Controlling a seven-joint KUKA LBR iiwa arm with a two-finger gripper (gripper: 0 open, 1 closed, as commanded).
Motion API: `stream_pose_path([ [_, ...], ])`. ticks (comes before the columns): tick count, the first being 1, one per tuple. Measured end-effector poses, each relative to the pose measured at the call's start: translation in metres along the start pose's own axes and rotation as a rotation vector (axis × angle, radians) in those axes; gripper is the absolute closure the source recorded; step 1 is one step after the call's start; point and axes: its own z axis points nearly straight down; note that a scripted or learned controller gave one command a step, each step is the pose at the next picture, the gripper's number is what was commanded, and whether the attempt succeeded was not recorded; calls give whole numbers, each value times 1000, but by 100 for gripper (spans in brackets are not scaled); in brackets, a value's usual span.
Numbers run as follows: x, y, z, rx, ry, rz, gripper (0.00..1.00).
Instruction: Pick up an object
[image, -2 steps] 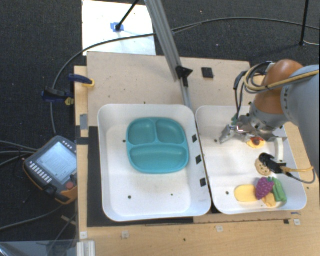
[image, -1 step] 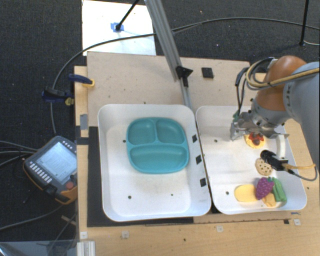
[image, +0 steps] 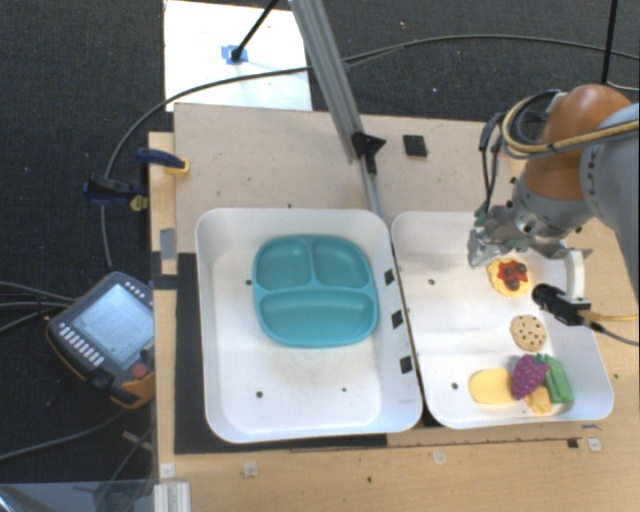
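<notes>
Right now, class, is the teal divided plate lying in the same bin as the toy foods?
No: the teal divided plate lies in the left bin, while the toy foods lie in the right bin.

Open floor left of the cookie (image: 527, 332)
Toys crowd the right bin (image: 440, 330) below the cookie: grapes (image: 529, 375), a yellow piece (image: 489, 387).

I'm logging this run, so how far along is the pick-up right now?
Nothing looks picked yet. The gripper hangs over the right bin, beside the small pizza. The cookie, grapes and the other food pieces lie in the bin. Grasping and lifting remain.
</notes>
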Motion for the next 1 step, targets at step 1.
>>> stream_pose_path([
  [1,-8,-1,-49,-2,-1,3,100],
])
